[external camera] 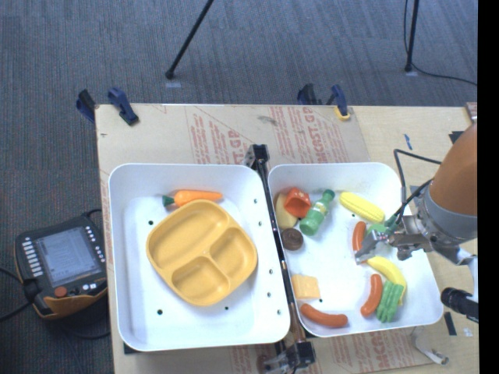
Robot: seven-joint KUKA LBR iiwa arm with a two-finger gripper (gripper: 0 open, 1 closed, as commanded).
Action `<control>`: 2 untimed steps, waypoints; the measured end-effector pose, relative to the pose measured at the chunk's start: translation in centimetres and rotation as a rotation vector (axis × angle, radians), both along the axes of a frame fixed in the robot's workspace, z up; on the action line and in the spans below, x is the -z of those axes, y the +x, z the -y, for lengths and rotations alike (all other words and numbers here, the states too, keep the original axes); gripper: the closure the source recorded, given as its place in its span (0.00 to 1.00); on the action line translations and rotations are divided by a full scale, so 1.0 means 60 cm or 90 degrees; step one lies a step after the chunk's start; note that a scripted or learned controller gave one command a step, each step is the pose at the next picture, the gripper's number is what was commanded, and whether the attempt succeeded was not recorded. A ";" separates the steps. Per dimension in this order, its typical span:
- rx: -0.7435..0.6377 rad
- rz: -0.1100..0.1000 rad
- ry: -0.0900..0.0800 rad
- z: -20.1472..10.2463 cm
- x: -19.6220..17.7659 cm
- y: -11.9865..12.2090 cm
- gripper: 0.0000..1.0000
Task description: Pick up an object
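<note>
The arm enters from 3 o'clock; the orange band and grey wrist sit over the right rim of the right bin (343,168). The gripper (373,245) hangs low inside this bin, its tip pointing toward 9 o'clock. How far it is open cannot be told from this slant, and nothing is seen gripped in it.

Right bin contents, relative to the gripper:
- orange-red sausage (359,236) just beside the tip at 10 o'clock, contact uncertain
- yellow banana (362,207) at 12 o'clock
- second banana (388,270) at 5 o'clock, close under the wrist
- green piece (390,302) and another sausage (372,295) at 6 o'clock
- a third sausage (324,315) near the front wall
- yellow cracker-like square (305,287) at 8 o'clock
- green bottle (315,216), red piece (296,202) and brown round piece (292,239) toward 9–10 o'clock

Left bin (125,201): yellow divided plate (202,252) in the centre, carrot (195,197) at the plate's 12 o'clock.
</note>
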State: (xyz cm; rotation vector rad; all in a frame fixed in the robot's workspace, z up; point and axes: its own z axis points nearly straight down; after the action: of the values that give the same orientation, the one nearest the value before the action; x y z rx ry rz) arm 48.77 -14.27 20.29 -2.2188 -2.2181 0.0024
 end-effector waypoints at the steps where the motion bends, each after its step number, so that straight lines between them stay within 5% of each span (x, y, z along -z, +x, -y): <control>1: -0.139 0.004 0.001 0.075 0.190 -0.018 0.00; 2: -0.136 0.001 0.002 0.076 0.176 -0.020 1.00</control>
State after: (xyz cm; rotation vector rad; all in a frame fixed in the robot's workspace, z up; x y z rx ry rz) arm 47.58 -18.86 9.72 -1.9699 -2.4409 -0.0020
